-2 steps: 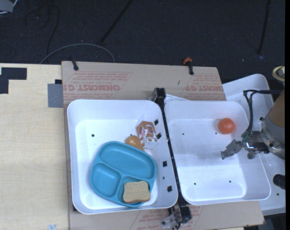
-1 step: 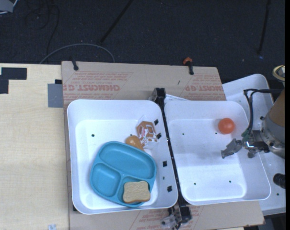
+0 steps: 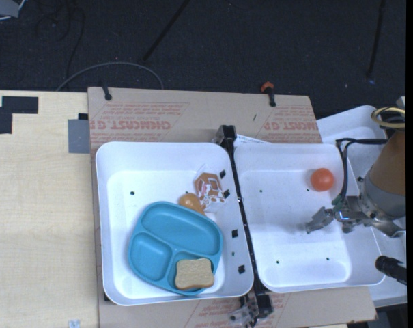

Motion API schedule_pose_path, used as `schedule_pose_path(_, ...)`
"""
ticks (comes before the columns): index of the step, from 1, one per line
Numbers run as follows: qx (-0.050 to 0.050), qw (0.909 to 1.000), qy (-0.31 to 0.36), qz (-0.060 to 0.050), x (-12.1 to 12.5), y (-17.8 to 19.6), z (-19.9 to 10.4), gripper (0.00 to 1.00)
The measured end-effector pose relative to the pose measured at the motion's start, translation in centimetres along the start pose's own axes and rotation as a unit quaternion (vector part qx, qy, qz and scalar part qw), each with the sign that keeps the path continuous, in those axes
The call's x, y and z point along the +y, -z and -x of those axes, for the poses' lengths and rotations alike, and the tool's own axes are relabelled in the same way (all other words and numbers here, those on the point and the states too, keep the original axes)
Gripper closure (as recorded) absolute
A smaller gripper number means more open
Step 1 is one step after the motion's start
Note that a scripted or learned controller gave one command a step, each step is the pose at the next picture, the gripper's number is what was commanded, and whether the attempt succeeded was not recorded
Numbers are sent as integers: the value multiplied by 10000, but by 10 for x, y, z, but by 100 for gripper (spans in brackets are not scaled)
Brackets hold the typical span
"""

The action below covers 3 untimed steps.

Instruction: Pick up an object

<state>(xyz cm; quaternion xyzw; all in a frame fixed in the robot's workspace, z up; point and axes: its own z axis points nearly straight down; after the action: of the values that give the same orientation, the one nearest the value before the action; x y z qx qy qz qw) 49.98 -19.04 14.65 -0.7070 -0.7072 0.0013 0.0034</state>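
An orange-red ball (image 3: 322, 179) lies in the right bin (image 3: 288, 265) near its far right side. My gripper (image 3: 330, 224) hangs over the same bin's right half, a little in front of the ball and apart from it. It is open, with nothing between its fingers. In the left bin (image 3: 114, 183) a blue divided plate (image 3: 166, 241) holds a slice of bread (image 3: 194, 273) in its near compartment. Beyond the plate a small orange object (image 3: 190, 201) touches its far rim. A clear-wrapped brown item (image 3: 209, 186) sits just past that.
The black divider (image 3: 239, 214) runs between the two bins. A cardboard sheet (image 3: 192, 118) lies under the bins, with the wooden bench (image 3: 35, 217) to the left. The grey arm (image 3: 390, 183) enters over the right bin's right wall.
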Motion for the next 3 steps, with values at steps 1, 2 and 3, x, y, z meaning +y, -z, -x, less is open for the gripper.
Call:
schedule_pose_path(1, 3, 10000, -3, -7, -1, -54, -1, 0)
schedule_pose_path(2, -2, 10000, -28, 9, 0, -41, 0, 100)
schedule_pose_path(3, -20, 10000, 4, 48, 0, 21, 5, 100)
